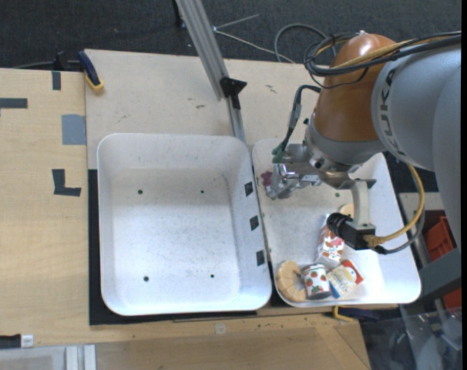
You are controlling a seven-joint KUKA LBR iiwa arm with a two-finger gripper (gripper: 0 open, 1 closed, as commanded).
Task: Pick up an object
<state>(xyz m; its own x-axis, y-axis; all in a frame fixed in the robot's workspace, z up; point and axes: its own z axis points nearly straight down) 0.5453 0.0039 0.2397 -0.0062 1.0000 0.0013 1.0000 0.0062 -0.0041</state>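
- Arm [388,91]: grey with an orange band, reaching in from the right over the right bin [388,284].
- Tool [282,182]: low over the upper left part of the right bin, near the wall shared with the left bin [172,222]; whether it is spread or pressed together cannot be told, and nothing is seen pinched.
- Objects: a small cluster in the right bin's lower end, apart from the tool, with a round tan item [290,278], a white cup with red markings [317,281] and a colourful packet [346,274].
- Table [33,206]: light wood, carrying both bins.
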